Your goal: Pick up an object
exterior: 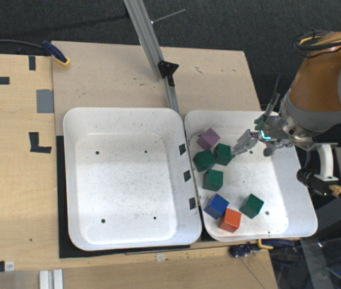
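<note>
A pale wooden desk [128,83] carries two shallow white plastic bins side by side on a black mat, with dark carpet floor [230,17] beyond its far edge. Nearest the camera in the right bin [290,221] lie an orange cube [230,220], a blue cube [216,206] touching it, and a dark green cube [252,205] a little apart. Further back sit three more green cubes [213,179] clustered together, with a purple cube [208,139] just behind them. The left bin [77,125] lies beside it. The grey two-finger gripper [248,142] reaches in from the right, low over the right bin's far half, just beside the green cluster. Its fingers [242,144] hold nothing visible; how far apart they stand cannot be told. A slanted grey metal rail [146,32] crosses the desk's far side.
</note>
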